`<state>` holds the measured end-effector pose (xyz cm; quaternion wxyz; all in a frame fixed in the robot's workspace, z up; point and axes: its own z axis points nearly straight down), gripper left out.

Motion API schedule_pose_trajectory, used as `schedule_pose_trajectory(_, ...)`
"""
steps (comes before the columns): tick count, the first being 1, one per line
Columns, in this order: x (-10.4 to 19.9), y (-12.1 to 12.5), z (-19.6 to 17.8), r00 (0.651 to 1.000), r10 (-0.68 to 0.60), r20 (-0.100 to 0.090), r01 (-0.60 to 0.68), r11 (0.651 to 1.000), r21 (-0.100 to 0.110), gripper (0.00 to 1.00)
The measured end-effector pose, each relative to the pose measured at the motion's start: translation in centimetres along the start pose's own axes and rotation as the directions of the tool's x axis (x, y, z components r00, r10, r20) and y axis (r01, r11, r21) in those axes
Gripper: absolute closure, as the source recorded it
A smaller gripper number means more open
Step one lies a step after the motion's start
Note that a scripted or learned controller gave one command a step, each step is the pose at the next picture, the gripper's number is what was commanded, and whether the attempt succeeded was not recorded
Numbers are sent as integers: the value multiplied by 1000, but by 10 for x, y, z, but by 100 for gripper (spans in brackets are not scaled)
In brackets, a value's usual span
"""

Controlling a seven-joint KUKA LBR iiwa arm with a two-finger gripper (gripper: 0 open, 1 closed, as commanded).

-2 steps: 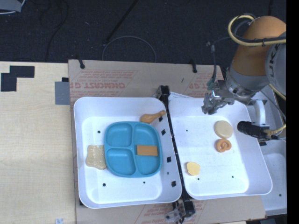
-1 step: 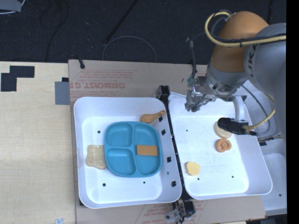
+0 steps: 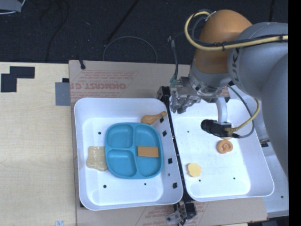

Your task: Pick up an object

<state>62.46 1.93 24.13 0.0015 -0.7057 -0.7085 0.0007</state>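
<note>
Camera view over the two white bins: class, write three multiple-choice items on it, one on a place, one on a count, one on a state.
1. Where does the flat orange rectangular piece lie?
A in the blue divided plate
B in the right white bin
C on the bench

2. How many compartments has the plate?
A two
B three
C five

3. How does the plate rest?
A upside down
B flat, open side up
C on edge

Answers: 1 A, it sits in the plate's lower right compartment; 2 B, ridges mark three; 3 B, the hollows face up.
</note>
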Motion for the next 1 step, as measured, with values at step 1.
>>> schedule_pose_trajectory(1,54,7,-2,1000,0,0,0,1000,-1,100)
